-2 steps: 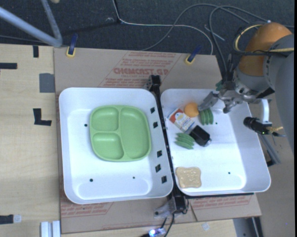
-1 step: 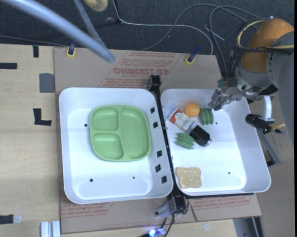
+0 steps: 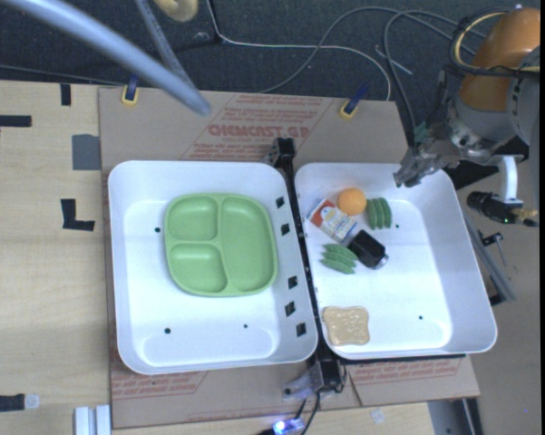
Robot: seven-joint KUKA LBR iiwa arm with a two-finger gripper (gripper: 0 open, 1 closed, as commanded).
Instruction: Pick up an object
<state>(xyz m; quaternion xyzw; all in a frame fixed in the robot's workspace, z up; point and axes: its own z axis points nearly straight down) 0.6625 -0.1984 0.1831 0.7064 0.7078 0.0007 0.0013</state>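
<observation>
Nearest your lens sits the flat, tan, toast-shaped slice (image 3: 345, 324), rough-looking on top, lying in the near left corner of the shallow white plastic right bin (image 3: 453, 243). Take that bin as your landmark. Toward its far left you've got a cluster: a smooth round orange ball (image 3: 351, 199), touching a small red-and-white packet (image 3: 331, 218) just to the ball's left. Just right of the ball lies a ribbed green pod-shaped piece (image 3: 378, 212), long axis running roughly far-to-near. Nearer you, a second ribbed green piece (image 3: 340, 258) lies slanted, its long axis pointing from far left to near right, pressed against a boxy black block (image 3: 369, 249) that tilts the same way. Left of the landmark bin, its twin white bin (image 3: 127, 243) carries a matte light-green divided plate (image 3: 222, 244) with three compartments and rounded corners. Your grey gripper (image 3: 412, 172) hovers over the landmark bin's far right rim, apart from every object; whether its jaws are spread or closed, you cannot tell.
</observation>
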